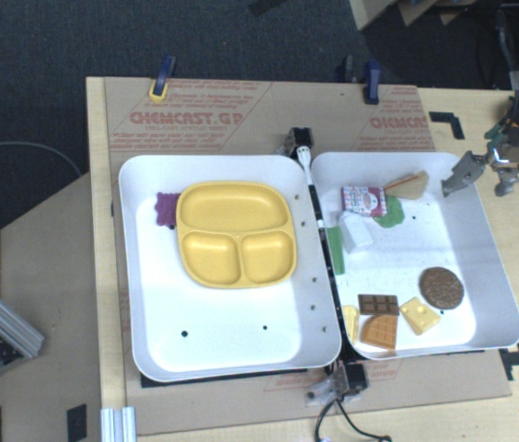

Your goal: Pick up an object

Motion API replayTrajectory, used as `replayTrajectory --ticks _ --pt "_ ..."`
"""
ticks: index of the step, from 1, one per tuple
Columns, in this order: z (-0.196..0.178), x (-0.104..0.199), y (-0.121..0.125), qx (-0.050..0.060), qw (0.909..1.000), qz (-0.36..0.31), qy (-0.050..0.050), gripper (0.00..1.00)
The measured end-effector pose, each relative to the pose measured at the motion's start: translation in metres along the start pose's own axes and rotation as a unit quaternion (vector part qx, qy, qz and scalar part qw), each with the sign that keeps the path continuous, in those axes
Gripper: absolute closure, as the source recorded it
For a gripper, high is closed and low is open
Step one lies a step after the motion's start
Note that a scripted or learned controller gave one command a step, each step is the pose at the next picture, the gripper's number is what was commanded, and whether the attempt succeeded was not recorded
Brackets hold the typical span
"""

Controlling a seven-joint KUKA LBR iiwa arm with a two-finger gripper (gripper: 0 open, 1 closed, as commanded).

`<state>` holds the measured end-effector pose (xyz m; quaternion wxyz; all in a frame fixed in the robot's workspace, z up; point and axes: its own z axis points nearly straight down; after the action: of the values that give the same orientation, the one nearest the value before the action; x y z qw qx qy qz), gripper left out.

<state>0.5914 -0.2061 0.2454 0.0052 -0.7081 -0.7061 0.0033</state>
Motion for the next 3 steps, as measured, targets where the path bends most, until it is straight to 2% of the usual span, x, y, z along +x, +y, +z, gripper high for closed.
replayTrajectory --ticks 1,2,3 --pt "-0.007 0.0 0.002 -0.006 1.0 -0.002 -0.002 0.0" --pt "0.044 -0.001 0.013 -0.003 1.0 -0.002 -0.001 0.0" --pt "0.087 -0.002 0.012 -0.003 1.0 -0.002 0.0 0.0"
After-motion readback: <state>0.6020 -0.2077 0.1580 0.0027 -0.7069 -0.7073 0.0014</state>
